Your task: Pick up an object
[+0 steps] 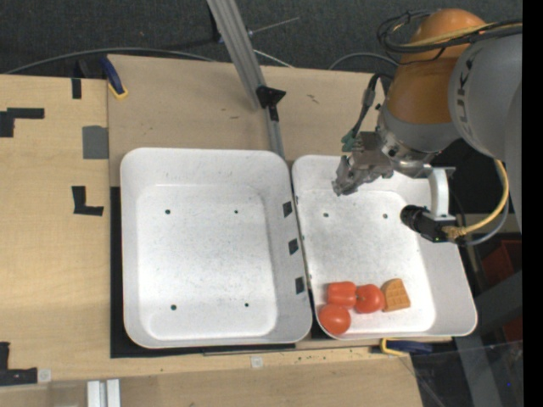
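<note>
Three red pieces [349,302] and one tan, ridged piece [395,294] lie bunched in the near corner of the right bin [441,261], the reds touching one another and the lowest one sitting close to the bin's rim. The tan piece rests just beside the reds, on their right. The left bin [136,227] stands alongside, its wall touching the right bin's. The gripper [346,181] hangs over the far end of the right bin, well apart from the cluster; nothing shows between its tips, and whether the claw is wide or narrow cannot be told from this slant. To do the pick well, the arm would likely need to travel toward the near corner and come down on an outer piece, perhaps the tan one, since the packed reds leave little room.
</note>
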`<state>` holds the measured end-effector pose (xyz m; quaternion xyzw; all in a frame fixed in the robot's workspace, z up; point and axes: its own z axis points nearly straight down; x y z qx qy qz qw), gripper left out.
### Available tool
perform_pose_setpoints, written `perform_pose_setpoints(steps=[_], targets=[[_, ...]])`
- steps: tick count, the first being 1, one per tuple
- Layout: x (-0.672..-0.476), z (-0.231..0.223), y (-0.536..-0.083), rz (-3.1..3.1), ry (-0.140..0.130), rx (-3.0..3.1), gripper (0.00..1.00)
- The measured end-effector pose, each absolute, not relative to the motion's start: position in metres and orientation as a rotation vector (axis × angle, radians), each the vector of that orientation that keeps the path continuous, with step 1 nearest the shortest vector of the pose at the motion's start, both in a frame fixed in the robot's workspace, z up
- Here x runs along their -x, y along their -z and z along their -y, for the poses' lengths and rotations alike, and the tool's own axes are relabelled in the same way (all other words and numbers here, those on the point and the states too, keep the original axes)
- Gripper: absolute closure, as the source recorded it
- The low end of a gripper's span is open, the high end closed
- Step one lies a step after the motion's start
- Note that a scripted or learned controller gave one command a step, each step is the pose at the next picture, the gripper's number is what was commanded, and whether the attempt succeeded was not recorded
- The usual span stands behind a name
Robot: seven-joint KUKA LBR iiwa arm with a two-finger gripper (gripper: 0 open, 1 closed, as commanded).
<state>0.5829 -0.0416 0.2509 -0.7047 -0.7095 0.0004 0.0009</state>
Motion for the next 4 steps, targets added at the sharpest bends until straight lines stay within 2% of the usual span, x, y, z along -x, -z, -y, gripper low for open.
perform_pose_setpoints(steps=[1,2,3,4], targets=[[-0.584,-0.009,-0.237,2.226,-0.003,2.214,1.0],[-0.607,-0.064,-0.225,2.227,-0.001,2.213,1.0],[-0.611,-0.099,-0.236,2.226,0.001,2.214,1.0],[-0.61,-0.096,-0.235,2.224,-0.004,2.218,0.0]])
